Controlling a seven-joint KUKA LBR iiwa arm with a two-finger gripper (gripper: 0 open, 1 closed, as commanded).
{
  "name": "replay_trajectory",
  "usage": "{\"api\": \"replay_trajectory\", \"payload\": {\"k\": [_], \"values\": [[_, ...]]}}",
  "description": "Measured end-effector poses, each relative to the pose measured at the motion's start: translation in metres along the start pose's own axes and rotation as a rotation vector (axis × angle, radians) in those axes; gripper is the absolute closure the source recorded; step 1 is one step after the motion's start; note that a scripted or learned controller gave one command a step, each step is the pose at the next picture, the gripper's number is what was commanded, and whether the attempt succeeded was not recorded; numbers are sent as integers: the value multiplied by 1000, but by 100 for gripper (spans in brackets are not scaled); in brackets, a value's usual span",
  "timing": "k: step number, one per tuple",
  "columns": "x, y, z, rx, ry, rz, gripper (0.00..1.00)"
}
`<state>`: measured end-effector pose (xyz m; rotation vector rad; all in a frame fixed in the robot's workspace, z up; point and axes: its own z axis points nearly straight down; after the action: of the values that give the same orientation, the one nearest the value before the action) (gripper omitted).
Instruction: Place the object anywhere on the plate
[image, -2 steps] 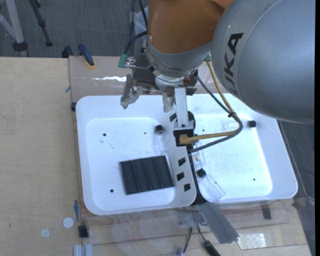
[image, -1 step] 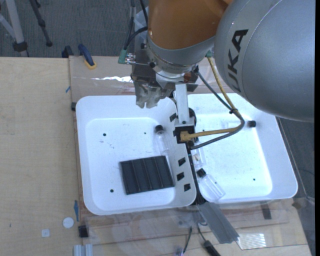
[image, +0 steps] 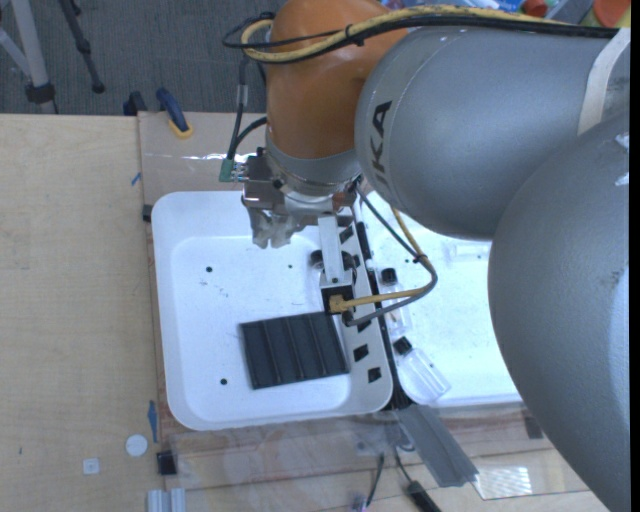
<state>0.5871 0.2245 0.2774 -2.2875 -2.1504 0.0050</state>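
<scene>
1. camera view: the arm reaches in from the right and hangs over the left bin. its pincer sits low over the far part of that bin, well apart from the dark ribbed plate lying flat at the near side.
2. i cannot tell how wide the pincer stands, and i see nothing between its tips; the wrist hides most of it.
3. the object itself i cannot pick out. small dark specks dot the bin floor, but none is clearly the thing.
4. risk, as i judge it: if the pincer carries nothing, any move to the plate delivers nothing.
5. another: a release from where it hangs now would land on bare bin floor, far of the plate.
6. the yellow cable drapes just beside the plate's right edge and could snag.
</scene>
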Motion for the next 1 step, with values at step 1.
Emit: {"api": "replay_trajectory", "payload": {"k": [1], "values": [[0, 0, -1, -2, 1, 0, 0]]}}
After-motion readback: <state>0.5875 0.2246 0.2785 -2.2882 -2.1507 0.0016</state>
